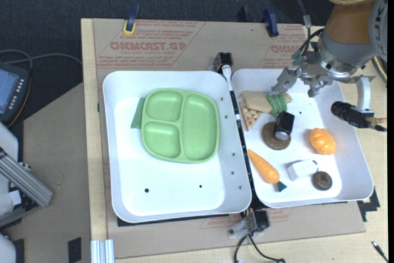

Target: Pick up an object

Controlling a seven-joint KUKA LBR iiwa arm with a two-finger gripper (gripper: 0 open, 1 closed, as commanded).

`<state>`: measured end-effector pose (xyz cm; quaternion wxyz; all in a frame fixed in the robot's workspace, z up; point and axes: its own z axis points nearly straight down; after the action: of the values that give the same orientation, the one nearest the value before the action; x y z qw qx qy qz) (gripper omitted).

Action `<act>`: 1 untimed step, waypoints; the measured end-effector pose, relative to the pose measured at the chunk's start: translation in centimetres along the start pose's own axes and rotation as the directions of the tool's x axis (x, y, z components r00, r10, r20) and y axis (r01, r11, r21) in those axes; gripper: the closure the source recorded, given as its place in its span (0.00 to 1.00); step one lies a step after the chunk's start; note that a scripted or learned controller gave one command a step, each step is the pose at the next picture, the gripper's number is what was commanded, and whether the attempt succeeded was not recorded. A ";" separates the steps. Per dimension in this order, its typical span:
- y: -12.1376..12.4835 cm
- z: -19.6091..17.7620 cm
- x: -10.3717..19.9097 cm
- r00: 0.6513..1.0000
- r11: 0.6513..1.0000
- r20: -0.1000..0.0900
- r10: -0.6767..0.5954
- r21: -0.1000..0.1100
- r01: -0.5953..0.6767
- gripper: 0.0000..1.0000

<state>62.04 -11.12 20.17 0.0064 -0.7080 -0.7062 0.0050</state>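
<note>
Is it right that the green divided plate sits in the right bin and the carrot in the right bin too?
Not quite. The camera view shows the green divided plate in the left bin. The carrot is in the right bin, as you said.

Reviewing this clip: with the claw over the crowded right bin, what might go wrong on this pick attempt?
1. The claw hangs above a tight cluster: cracker, green item and black cylinder touch or overlap, so it may nudge or grab two at once.
2. The cylinder sits on a brown disc; bumped, it could roll away.
3. The carrot lies near the bin wall, leaving little room.
</note>
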 end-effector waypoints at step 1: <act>0.3 -0.9 0.0 1.000 1.000 0.002 -0.003 -0.015 0.003 0.00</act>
<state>62.35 -11.11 21.05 0.0004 -0.7071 -0.7071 0.0003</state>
